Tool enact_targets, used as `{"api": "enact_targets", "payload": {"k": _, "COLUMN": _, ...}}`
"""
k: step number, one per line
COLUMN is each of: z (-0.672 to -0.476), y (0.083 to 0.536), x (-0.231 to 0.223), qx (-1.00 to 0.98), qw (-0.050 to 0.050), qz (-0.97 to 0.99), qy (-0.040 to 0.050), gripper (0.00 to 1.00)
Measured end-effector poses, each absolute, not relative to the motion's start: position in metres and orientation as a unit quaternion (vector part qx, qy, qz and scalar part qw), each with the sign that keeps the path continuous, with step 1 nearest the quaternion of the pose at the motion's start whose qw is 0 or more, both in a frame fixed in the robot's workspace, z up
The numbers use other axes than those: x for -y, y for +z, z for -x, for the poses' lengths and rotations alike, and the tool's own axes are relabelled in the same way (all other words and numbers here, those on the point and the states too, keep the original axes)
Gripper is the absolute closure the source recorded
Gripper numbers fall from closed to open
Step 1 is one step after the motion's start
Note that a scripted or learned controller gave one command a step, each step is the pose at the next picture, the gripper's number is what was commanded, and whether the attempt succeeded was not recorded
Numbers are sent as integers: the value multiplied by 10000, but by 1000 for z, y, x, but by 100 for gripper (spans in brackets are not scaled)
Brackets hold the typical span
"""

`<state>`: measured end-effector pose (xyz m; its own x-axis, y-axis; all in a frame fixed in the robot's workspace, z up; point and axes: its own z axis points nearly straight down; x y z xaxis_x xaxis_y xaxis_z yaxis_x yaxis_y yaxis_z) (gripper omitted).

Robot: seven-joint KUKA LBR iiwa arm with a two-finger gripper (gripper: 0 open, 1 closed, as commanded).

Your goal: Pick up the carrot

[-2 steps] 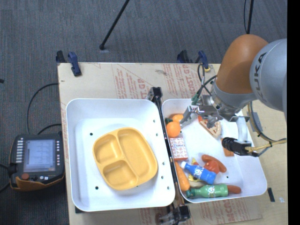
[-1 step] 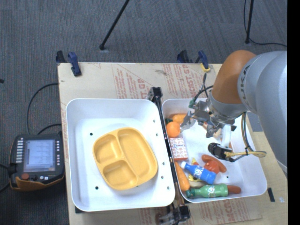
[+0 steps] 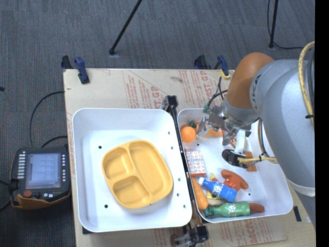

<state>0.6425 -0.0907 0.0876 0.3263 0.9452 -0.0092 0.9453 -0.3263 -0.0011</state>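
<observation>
Gripper (image 3: 218,123) hangs over the far part of the right bin (image 3: 272,202); whether it is wide or narrow cannot be told. Well apart from it, the carrot (image 3: 199,194) lies at the near left of that bin, along its left wall. Just right of it crowd a blue bottle (image 3: 220,189) and a green bottle (image 3: 230,209). Beyond it lies a small box (image 3: 195,163), then an orange ball (image 3: 188,134). A yellow divided plate (image 3: 136,174) sits in the left bin (image 3: 85,138).
</observation>
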Motion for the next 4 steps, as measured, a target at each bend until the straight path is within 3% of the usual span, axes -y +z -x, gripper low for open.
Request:
{"api": "enact_targets", "payload": {"k": 1, "z": -643, "y": 98, "x": 87, "qx": -5814, "qw": -7, "qz": -8136, "qy": -13, "gripper": 100}}
{"api": "enact_targets", "payload": {"k": 2, "z": -643, "y": 97, "x": 87, "qx": -5816, "qw": -8, "qz": -8134, "qy": -15, "gripper": 0}}
{"api": "enact_targets", "payload": {"k": 3, "z": -644, "y": 88, "x": 118, "qx": -5180, "qw": -9, "qz": -8554, "qy": -4, "gripper": 0}}
{"api": "enact_targets", "payload": {"k": 4, "z": -644, "y": 98, "x": 117, "qx": -5198, "qw": -13, "qz": -8543, "qy": -8, "gripper": 100}}
